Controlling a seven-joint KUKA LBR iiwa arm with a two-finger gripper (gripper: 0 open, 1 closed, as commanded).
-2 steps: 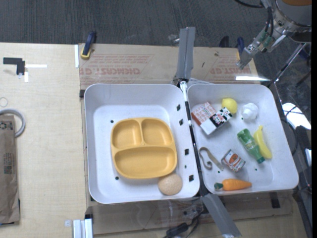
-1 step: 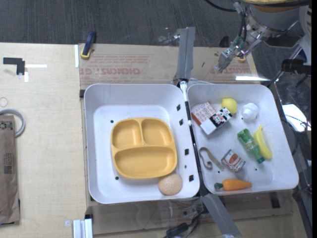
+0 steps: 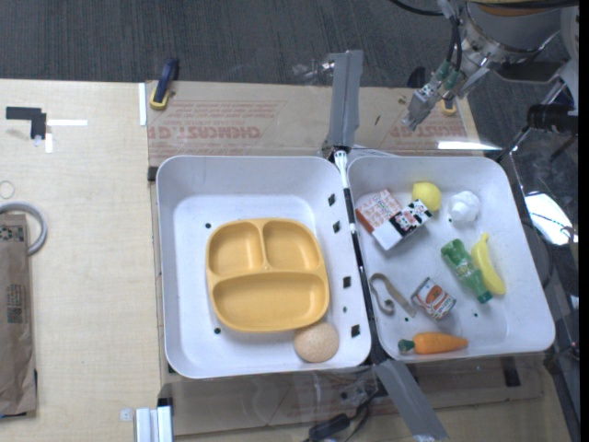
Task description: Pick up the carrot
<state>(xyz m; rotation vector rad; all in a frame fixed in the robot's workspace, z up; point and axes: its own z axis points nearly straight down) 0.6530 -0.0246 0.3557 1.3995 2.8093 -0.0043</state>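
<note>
Camera view gives us the carrot [image 3: 434, 343] lying at the right bin's [image 3: 521, 217] near edge, while the end effector [image 3: 419, 109] hangs well beyond its far rim, grip state we cannot tell.

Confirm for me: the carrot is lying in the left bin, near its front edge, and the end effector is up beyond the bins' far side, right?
Not quite. The camera view shows the carrot in the right bin, not the left one. The rest stands: it lies near the front edge, and the end effector is up beyond the bins' far side.
</note>
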